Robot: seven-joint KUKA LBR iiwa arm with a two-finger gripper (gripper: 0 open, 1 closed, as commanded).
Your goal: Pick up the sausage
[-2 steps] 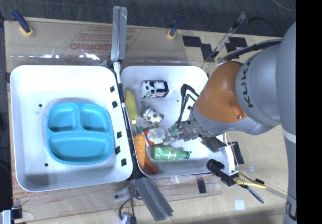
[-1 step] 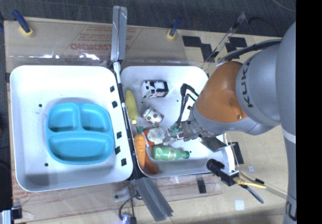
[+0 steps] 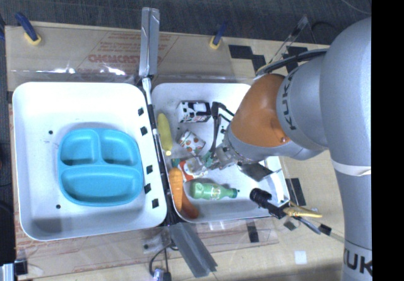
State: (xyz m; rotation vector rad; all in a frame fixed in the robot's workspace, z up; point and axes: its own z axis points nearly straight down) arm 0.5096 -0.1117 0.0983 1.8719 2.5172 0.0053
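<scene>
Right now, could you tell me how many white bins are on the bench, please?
2: the left bin holds a blue tray; the right bin holds the small items, under the arm.

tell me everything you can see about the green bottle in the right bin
The small green plastic bottle lies on its side on the floor of the right white bin, near the front wall. Its neck, ending in a darker cap, points toward the view's right. A pale label wraps its body. An orange carrot-like toy lies just to its left; whether they touch cannot be told. The grey arm's gripper hangs just above it, not holding it.
</scene>
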